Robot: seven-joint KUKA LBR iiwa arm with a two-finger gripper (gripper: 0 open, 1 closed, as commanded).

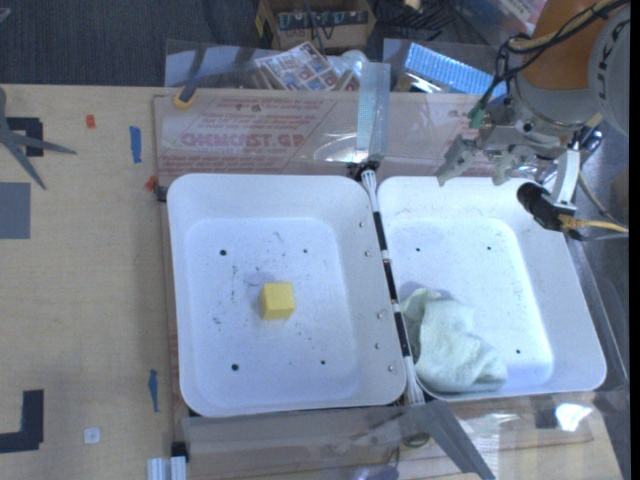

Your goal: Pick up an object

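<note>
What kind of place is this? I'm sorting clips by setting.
Probably a robotics lab bench: a robot arm over two white bins, holding a yellow block and a crumpled cloth, with cluttered boxes behind.

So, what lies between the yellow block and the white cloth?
The adjoining bin rims with their divider, seen in the camera view, separate the yellow block from the white cloth.

One fixed camera looks down at a slant from above the near edge of the tabletop (pixel 80 268), far enough back to frame both white bins (pixel 200 208) whole, with the claw (pixel 480 158) entering at upper right, beyond the bins' far rims.
</note>
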